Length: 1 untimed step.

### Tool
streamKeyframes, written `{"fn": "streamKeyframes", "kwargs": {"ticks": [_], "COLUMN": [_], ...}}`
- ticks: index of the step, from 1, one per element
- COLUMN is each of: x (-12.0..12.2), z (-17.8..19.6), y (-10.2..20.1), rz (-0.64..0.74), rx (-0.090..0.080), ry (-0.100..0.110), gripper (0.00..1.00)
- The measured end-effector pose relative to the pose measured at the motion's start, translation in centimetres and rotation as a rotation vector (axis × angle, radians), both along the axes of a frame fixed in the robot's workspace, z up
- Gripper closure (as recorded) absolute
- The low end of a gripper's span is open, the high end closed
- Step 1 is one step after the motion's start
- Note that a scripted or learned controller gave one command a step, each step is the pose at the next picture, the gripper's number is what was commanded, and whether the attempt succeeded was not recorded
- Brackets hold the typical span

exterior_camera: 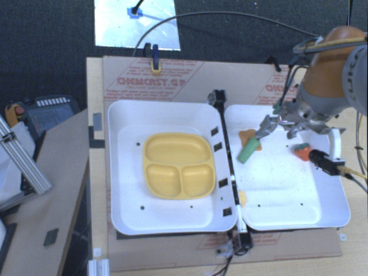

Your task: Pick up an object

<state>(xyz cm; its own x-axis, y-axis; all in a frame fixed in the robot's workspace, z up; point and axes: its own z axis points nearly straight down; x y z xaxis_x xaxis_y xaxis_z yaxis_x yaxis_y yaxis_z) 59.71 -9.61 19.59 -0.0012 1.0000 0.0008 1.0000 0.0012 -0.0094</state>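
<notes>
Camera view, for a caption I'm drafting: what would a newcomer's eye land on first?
Probably the yellow divided tray, sitting alone in the middle of the left bin. Next, the grey arm with its orange band reaching in over the right bin, its gripper above a green object lying on an orange piece, with a small orange and green item nearby.

Bright, even light from overhead. White bins (172, 111) near blown out, detail washed on floors. Strong glare on shiny sheet (135, 16) at top, almost pure white. Shadows soft and short; faint one under yellow tray (177, 165). Dark carpet (46, 33) grainy, noisy. Arm (336, 68) slightly soft at right. Overall sharpness modest, low resolution.
</notes>
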Motion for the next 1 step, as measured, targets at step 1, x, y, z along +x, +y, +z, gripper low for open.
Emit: {"fn": "streamKeyframes", "kwargs": {"ticks": [1], "x": [0.26], "z": [0.55], "y": [0.01], "rz": [0.002], "rx": [-0.001], "ry": [-0.01], "gripper": [0.0]}}
